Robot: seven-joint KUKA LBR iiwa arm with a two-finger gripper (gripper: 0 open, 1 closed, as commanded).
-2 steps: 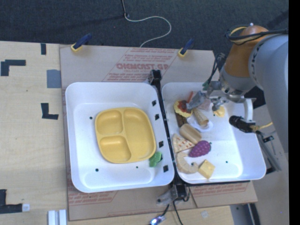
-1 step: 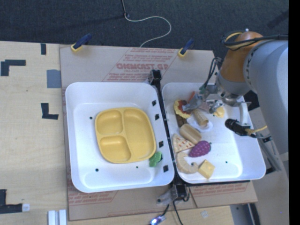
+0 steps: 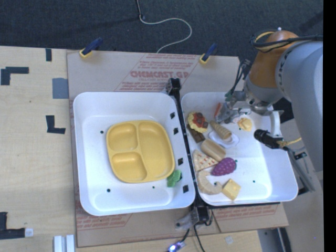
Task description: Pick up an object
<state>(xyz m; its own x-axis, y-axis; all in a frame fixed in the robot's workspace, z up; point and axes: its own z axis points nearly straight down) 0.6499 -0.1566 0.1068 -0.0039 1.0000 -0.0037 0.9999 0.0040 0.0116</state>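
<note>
Yellow tray (image 3: pixel 140 151) left; toy food (image 3: pixel 216 161) crowds right bin (image 3: pixel 273 185).

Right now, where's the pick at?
Done: the gripper is down inside the right bin, near the toy food pile. In hand: nothing visible between its fingers. Left: grasp and lift; the purple grapes and cheese wedge lie on the bin floor.

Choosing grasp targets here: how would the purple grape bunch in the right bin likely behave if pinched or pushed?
The purple grape bunch looks like a toy, so probably light and stiff. Its bumpy, rounded surface may slip between fingers. It touches the bread roll and sandwich wedge, so pushing would likely nudge those.
</note>
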